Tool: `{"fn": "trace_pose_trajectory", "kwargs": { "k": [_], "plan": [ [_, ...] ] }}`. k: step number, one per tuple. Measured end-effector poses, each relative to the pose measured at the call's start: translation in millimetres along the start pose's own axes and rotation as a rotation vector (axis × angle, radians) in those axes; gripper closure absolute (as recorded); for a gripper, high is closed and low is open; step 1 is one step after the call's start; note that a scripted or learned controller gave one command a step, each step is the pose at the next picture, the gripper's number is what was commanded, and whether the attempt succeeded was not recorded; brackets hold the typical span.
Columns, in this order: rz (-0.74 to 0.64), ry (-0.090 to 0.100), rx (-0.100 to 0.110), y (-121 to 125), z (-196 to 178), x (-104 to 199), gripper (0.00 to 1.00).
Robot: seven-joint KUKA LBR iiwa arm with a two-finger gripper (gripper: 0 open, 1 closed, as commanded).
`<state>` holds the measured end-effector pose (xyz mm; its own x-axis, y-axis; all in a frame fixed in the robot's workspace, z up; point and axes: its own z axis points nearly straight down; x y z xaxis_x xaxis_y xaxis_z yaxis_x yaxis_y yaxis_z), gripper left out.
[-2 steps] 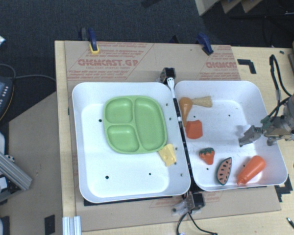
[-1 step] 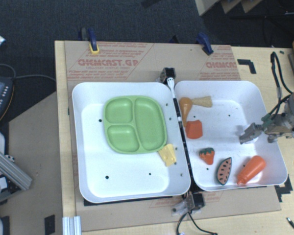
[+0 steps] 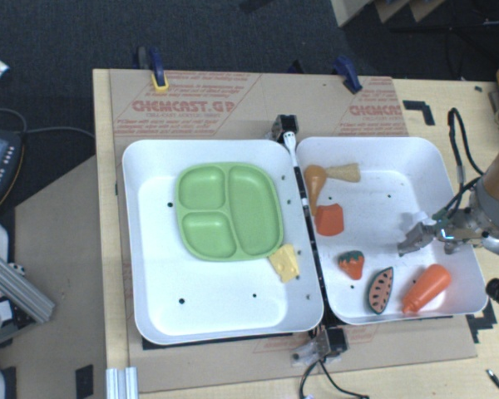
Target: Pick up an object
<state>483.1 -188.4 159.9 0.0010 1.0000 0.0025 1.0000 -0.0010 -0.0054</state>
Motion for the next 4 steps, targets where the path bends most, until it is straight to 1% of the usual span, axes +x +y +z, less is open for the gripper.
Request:
{"fn": "trace_pose_trajectory", "kwargs": {
  "k": [1, 2, 3, 4],
  "plan": [
    [-0.002, 0.000, 0.000, 2.9, 43.6, 2.7, 0.00],
    [-0.001, 0.000, 0.000, 2.2, 77.4, 3.5, 0.00],
    [0.000, -0.002, -0.005, 3.2, 64.9, 3.0, 1.00],
    [-0.001, -0.006, -0.012, 0.4, 3.2, -2.5, 1.00]
  ]
}}
